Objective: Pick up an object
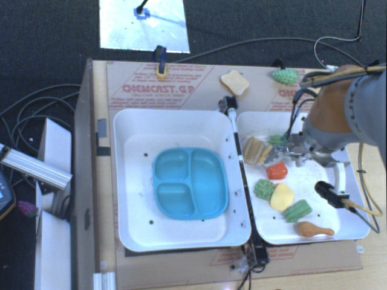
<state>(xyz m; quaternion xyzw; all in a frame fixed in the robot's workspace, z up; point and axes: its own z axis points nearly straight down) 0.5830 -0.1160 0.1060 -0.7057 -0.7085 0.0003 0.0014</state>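
While reaching in from the right, the arm bends low over the right bin — finger state unreadable.

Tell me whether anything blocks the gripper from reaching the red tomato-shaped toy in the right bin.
Nothing visible lies over the red tomato-shaped toy. The gripper hangs just above it and to its right. A tan bread-like piece and a green bumpy toy crowd it on two sides, apart from it.
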